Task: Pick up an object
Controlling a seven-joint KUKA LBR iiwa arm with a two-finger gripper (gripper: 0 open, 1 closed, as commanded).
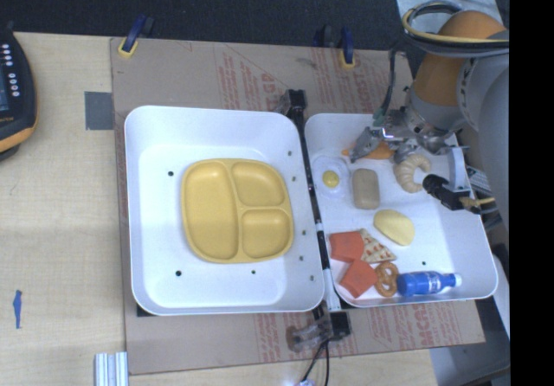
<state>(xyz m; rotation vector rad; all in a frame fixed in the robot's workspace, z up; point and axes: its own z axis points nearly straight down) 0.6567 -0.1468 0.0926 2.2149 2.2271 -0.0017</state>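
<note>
End effector point(387, 135) low over the right bin's far end, grip state indeterminate — nearest object, the croissant point(411, 171), lies just beside it on the near side, curved axis roughly upright in view.

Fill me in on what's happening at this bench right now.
A KUKA arm reaches from the right over the right bin, its gripper low at the far side beside a croissant. No object shows between its fingers. Toy food and a blue bottle lie in that bin; the left bin holds a yellow divided tray.

Toys crowd the right bin point(485, 276); its near-left corner lies bare.
</note>
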